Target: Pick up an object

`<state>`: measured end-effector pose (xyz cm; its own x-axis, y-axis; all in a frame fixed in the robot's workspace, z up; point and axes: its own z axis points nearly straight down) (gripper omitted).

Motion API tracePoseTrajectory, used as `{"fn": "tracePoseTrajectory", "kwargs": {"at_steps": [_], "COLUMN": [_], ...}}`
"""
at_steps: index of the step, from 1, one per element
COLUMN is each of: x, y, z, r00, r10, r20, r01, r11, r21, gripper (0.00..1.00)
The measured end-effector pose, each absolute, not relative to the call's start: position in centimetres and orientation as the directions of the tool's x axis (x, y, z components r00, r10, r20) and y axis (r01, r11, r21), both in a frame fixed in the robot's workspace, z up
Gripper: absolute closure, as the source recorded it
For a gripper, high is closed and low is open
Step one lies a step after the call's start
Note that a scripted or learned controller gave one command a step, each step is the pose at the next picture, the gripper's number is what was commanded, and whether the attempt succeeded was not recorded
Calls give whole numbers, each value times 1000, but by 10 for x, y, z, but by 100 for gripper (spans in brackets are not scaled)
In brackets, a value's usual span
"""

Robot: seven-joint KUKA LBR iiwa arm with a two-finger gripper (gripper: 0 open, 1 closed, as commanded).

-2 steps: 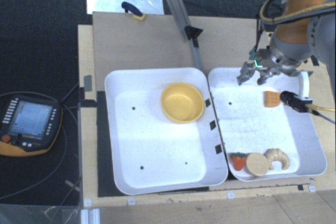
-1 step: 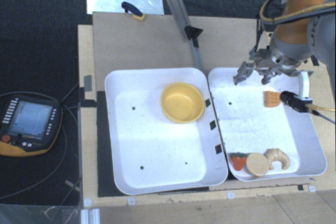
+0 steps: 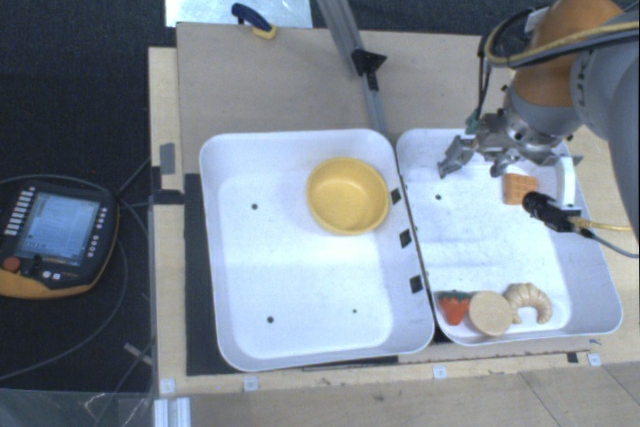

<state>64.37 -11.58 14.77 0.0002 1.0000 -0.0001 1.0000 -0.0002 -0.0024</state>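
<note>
the gripper (image 3: 478, 155) hangs over the far end of the right bin (image 3: 470, 235), fingers spread with nothing between them. a small orange block (image 3: 518, 188) lies just beside it. a croissant (image 3: 530, 300), a round biscuit (image 3: 490, 313) and a red piece (image 3: 453, 308) sit at the near edge. a yellow bowl (image 3: 347, 195) rests in the left bin (image 3: 270, 265).

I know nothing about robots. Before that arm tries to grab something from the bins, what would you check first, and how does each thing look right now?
1. Things to pick in the right bin: ok. An orange block at the far side; a round tan disc, a croissant-shaped piece and a red piece near the front.
2. Tool over a bin: ok, above the right bin's far end.
3. Tool already holding something: cannot tell.
4. Nearest target free: ok, the orange block lies beside the tool, apart from the other pieces.
5. Front pieces separate: not ok, they are bunched together.
6. Yellow bowl: ok, alone in the left bin.
</note>
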Motion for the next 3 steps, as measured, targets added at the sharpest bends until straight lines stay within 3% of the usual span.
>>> {"fn": "tracePoseTrajectory", "kwargs": {"at_steps": [1, 2, 3], "x": [643, 645, 636], "y": [-116, -116, -118], "z": [96, 109, 162], "r00": [0, 0, 0], "r10": [1000, 1000, 1000], "r20": [0, 0, -1], "r01": [1000, 1000, 1000], "r11": [0, 0, 0], "r21": [-4, 2, 5], "gripper": [0, 100, 100]}}
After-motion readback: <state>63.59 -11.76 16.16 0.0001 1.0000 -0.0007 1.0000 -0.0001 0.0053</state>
